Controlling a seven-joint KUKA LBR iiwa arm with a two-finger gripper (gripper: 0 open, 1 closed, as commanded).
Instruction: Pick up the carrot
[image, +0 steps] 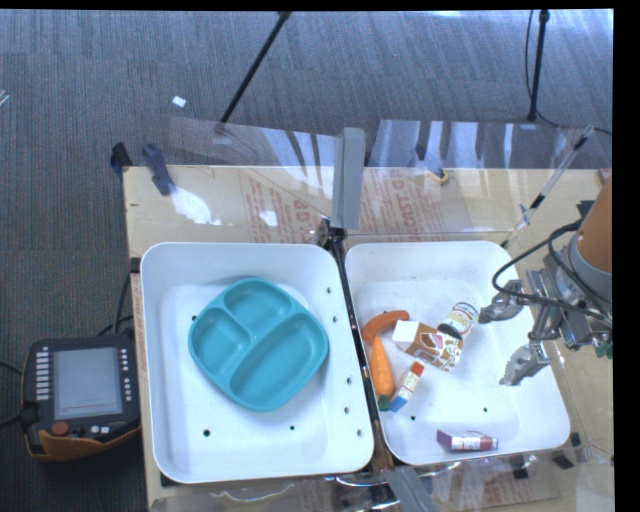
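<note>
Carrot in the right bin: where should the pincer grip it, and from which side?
Grip the carrot mid-body, from above, fingers closing across its width. It lies flat, long axis running near to far, near the bin's left wall. An orange piece touches its far end and a marker crowds its near tip, so the middle looks freest. The pincer hangs to the right.

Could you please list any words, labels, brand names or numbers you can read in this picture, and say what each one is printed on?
None can be read with certainty.
Red mirrored lettering on the brown cardboard sheet: too faint.
Small brown and white carton: print blurred.
Small jar with a dark lid: label too small.
Red and white tube: unreadable.
Grey handheld control pendant: screen blank.
</note>
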